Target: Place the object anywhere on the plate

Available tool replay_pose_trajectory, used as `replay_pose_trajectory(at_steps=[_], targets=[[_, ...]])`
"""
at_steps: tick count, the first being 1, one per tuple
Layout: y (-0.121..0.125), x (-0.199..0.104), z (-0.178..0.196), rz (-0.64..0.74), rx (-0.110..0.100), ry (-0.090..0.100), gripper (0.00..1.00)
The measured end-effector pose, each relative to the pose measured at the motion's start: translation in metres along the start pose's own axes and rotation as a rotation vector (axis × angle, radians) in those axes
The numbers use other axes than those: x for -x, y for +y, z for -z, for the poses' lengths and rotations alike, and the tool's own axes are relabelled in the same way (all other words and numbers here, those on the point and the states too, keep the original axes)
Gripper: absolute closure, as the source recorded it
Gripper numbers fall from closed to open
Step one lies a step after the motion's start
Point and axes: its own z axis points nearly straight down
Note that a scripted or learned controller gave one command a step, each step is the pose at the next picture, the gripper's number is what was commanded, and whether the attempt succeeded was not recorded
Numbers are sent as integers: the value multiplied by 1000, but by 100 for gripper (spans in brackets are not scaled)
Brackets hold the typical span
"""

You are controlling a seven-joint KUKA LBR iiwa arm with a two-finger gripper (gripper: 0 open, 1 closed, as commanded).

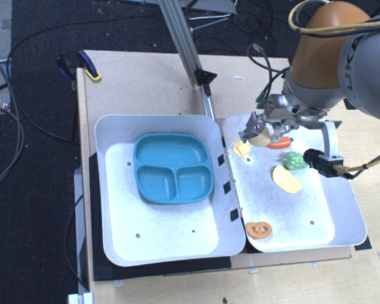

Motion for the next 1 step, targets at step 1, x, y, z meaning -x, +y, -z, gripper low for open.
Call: replay_pose_trajectory(at_steps=[1], targets=[[-15, -57, -11, 0, -5, 0, 100]])
